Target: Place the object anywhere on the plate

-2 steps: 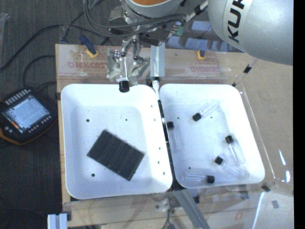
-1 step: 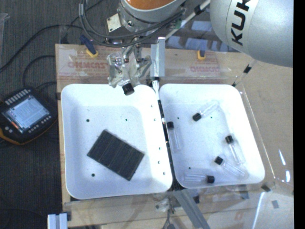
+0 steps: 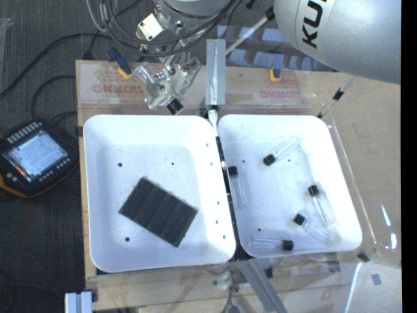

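5 capped vials (image 3: 281, 152) lie in the right bin, well apart from the claw (image 3: 163, 87), grip unclear.

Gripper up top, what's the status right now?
Gripper above the left bin's far edge. Dark plate inside it. Clear vials in the right bin, none picked.

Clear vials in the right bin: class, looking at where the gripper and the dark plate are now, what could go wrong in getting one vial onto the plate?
1. The clear vials are see-through and lie flat in the right bin, so a grasp could slip or miss.
2. The gripper hangs above the left bin, away from the vials; it must cross the ridge between bins twice.
3. The dark plate is flat, so a round vial might roll off.
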You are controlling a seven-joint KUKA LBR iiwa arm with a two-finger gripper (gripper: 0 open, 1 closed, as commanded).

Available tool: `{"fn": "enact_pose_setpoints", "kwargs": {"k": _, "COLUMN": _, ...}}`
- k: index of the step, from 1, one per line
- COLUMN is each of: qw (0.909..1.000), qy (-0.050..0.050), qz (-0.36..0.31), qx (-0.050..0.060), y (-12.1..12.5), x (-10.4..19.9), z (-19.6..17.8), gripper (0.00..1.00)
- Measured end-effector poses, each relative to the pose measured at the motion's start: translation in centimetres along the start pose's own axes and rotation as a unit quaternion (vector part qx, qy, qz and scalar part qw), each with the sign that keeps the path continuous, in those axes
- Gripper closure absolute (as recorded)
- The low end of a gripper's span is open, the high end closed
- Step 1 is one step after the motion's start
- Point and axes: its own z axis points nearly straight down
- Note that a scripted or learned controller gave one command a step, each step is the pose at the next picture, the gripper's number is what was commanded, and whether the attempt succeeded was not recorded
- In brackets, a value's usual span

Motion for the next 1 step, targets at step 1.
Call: {"fn": "enact_pose_setpoints", "kwargs": {"k": 1, "qw": 0.9806, "qy": -0.001, "qz": -0.196, "qx": 0.000, "y": -2.31, "x": 0.98, "z": -0.01, "gripper": 1.00}}
